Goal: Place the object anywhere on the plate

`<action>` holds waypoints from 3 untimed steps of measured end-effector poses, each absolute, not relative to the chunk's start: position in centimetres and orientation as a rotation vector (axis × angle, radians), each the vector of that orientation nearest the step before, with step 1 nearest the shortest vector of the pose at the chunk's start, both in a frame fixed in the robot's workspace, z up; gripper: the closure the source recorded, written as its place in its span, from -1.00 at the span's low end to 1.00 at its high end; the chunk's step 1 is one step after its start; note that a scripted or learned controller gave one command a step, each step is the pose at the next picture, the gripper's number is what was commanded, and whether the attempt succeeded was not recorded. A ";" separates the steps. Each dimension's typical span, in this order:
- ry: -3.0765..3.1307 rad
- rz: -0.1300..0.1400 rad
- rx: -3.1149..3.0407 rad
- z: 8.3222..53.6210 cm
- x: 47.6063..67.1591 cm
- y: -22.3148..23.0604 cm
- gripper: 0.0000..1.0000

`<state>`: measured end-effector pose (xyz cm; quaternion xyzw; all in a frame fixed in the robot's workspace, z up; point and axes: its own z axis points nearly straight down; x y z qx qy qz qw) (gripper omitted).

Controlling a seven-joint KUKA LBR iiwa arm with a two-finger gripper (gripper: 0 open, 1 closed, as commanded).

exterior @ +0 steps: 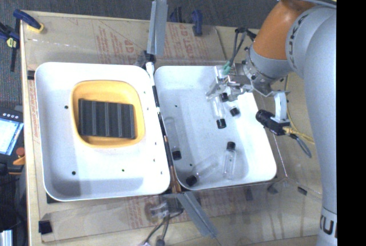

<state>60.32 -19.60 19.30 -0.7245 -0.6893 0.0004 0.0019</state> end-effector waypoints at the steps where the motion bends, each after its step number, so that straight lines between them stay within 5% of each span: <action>1: -2.414 0.006 -2.001 19.5 60.9 -10.1 1.00; 2: -2.617 0.005 -1.729 21.3 60.2 -3.1 1.00; 3: -2.616 0.005 -1.731 21.3 60.2 -3.1 -1.00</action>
